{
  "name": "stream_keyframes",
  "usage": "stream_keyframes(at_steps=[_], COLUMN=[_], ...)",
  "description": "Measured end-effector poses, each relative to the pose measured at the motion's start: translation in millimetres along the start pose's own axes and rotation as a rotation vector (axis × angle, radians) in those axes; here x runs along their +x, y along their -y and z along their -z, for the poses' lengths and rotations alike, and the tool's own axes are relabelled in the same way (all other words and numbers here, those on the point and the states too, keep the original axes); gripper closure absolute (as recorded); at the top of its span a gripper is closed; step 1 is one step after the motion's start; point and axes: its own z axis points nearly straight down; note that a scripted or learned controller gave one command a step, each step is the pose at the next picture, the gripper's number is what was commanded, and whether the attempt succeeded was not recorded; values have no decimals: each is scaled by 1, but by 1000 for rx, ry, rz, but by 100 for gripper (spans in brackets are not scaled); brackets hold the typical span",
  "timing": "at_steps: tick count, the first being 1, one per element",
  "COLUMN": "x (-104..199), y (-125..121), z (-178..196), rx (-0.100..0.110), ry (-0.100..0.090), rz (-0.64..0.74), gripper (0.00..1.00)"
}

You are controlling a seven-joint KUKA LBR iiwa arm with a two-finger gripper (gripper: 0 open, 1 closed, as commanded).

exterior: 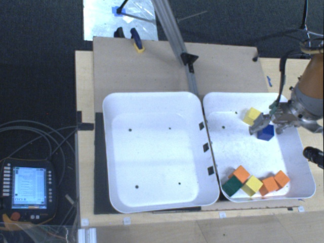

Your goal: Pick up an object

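Observation:
My gripper (268, 124) reaches in from the right over the upper part of the right bin (298, 158). It is open, with its fingers spread wider than a cube. A blue cube (265, 132) lies on the bin floor just below and between the fingertips, and I see no grip on it. A yellow cube (251, 116) sits just up and left of the left finger (256, 124). Along the bin's front wall lie an orange cube (241, 174), a green cube (232, 186), a yellow cube (251, 185) and two more orange cubes (275, 182).
The left bin (152, 151) stands beside the right one, with black clips along the shared wall. A grey pole (172, 27) slants down to the bench behind the bins. A teach pendant (25, 189) with cables lies at far left.

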Motion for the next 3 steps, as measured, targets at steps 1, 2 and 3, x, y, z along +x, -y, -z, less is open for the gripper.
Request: stream_keyframes(at_steps=[1, 2, 3], x=[0, 2, -4], y=[0, -7, -1], z=[0, -44, -88], rx=[-1, 3, 4], ry=[0, 0, 0], rz=[-1, -2, -3], gripper=[0, 0, 0])
